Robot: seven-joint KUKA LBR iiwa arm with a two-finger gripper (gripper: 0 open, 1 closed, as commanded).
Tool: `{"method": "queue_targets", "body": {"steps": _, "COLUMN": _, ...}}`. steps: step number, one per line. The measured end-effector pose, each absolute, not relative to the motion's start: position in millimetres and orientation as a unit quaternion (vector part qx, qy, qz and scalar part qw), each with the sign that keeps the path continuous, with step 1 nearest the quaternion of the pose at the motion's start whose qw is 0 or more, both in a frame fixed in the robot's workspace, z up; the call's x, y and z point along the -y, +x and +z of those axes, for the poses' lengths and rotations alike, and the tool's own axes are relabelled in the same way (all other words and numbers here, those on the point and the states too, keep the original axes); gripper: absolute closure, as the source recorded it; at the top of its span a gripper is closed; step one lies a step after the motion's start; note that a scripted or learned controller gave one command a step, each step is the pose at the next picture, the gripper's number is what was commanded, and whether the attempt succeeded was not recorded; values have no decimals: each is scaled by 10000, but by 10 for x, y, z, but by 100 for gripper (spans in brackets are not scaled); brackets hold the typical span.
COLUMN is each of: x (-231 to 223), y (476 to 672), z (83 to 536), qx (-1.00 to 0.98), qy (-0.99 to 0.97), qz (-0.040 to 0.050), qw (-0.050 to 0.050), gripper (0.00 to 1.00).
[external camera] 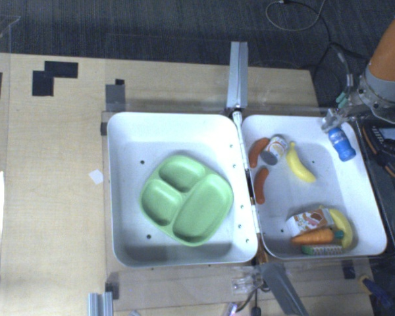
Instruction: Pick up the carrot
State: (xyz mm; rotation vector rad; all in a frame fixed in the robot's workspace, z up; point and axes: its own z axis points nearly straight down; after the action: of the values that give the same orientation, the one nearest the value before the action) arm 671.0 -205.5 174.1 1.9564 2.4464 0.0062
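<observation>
Still far off: pincer (334, 116) at the right bin's (276, 250) far corner beside a blue bottle (342, 144), spread impossible to tell. Carrot (314, 237) wedged against the near wall, touching a carton (306, 221) and banana (342, 227). Likely to snag a neighbour or nudge the carrot away.

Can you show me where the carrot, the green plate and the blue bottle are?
carrot (313, 237): camera view, middle of its orange body.
green plate (202, 207): camera view, its biggest compartment.
blue bottle (343, 145): camera view, its body.
</observation>
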Motion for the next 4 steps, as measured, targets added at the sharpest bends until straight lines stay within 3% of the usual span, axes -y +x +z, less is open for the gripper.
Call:
{"method": "queue_targets", "body": {"steps": 1, "x": 2050, "y": 6689, "z": 859, "qx": -7678, "qy": 6407, "qz": -8, "qw": 2, "gripper": 100}}
{"method": "queue_targets", "body": {"steps": 3, "x": 1918, "y": 6721, "z": 991, "qx": -8236, "qy": 5672, "qz": 18, "qw": 47, "gripper": 100}}
{"method": "queue_targets", "body": {"steps": 4, "x": 2040, "y": 6718, "z": 886, "qx": -9022, "qy": 4313, "qz": 16, "qw": 49, "gripper": 100}}
